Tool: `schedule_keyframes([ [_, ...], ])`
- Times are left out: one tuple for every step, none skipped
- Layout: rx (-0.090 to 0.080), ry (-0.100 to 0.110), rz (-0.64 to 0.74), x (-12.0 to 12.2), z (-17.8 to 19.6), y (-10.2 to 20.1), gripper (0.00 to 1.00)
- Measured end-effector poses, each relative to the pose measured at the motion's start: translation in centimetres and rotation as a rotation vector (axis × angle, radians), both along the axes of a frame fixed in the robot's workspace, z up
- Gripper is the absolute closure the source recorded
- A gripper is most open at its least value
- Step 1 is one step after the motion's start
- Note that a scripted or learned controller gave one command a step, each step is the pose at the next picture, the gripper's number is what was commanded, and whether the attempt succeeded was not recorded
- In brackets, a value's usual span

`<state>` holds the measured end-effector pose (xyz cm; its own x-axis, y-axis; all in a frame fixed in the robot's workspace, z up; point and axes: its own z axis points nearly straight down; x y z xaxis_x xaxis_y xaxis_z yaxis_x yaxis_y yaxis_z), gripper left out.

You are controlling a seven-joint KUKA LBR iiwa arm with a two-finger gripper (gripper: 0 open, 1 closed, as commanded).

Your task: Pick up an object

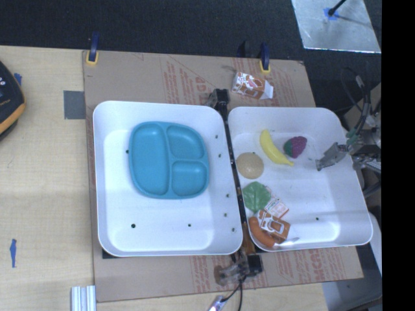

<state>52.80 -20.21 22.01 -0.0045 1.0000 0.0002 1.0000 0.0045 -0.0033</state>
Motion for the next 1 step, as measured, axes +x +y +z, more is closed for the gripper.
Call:
schedule_keyframes([
  [-0.001,0.002,0.002,6.71,-12.92,1.46,0.00],
])
